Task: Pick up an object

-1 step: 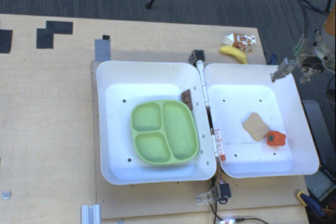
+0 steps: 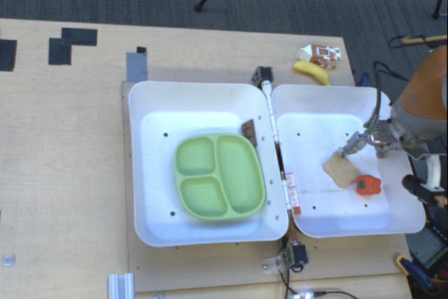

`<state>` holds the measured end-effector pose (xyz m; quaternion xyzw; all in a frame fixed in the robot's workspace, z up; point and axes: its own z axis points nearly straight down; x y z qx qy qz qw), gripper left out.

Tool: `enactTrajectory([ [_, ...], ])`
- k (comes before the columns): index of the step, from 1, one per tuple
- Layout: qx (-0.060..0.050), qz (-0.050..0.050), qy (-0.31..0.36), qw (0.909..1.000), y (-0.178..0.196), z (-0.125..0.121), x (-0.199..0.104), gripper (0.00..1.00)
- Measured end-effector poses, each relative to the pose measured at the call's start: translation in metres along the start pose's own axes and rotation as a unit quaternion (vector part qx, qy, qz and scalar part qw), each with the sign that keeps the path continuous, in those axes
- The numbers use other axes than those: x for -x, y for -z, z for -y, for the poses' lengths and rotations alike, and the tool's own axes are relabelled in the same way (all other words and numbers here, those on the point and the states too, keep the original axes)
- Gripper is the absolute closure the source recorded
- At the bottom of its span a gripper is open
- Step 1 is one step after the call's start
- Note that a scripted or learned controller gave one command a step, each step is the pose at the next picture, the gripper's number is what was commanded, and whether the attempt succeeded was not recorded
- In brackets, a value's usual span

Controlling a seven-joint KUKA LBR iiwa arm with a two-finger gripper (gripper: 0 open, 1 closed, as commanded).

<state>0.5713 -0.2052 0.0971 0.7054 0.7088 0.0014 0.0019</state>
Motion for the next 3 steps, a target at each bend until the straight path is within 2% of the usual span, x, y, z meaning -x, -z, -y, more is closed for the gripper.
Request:
enactTrajectory([
  [1, 0.003, 0.0, -0.001, 1.0, -0.008, 0.056, -0.065, 0.0],
  [2, 0.006, 0.0, 0.0, 1.0, 0.004, 0.053, -0.066, 1.0],
  [3, 0.006, 0.002, -0.001, 1.0, -0.007, 0.079, -0.049, 1.0],
])
